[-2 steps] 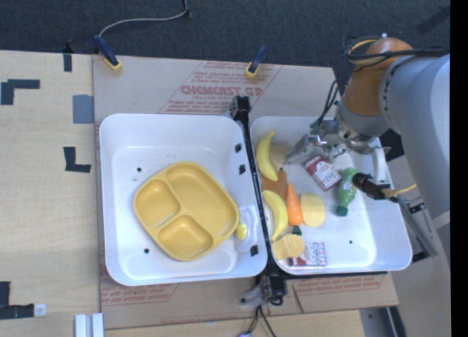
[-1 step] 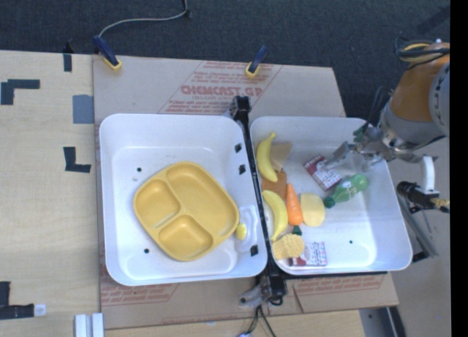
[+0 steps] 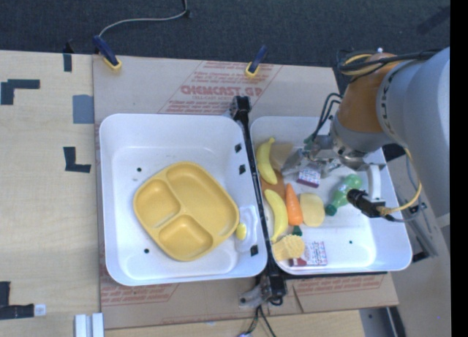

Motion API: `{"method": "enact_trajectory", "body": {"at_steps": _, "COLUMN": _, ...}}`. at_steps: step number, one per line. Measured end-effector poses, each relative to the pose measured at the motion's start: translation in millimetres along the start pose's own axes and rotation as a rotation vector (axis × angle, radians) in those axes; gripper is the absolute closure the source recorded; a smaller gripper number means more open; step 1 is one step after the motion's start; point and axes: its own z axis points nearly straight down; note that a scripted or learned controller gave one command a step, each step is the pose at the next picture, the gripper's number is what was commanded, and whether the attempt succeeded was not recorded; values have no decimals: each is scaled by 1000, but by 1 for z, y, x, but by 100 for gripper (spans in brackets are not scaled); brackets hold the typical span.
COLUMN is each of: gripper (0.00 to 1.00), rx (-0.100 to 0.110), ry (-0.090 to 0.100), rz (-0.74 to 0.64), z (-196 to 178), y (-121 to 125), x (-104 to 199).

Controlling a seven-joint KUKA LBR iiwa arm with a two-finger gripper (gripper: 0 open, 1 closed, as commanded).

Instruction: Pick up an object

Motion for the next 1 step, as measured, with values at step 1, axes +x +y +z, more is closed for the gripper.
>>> {"method": "enact_trajectory", "body": {"at_steps": 1, "gripper": 100, "rx": -1, "ry": -3, "rz": 1, "z": -10, "y": 0, "x": -1}}
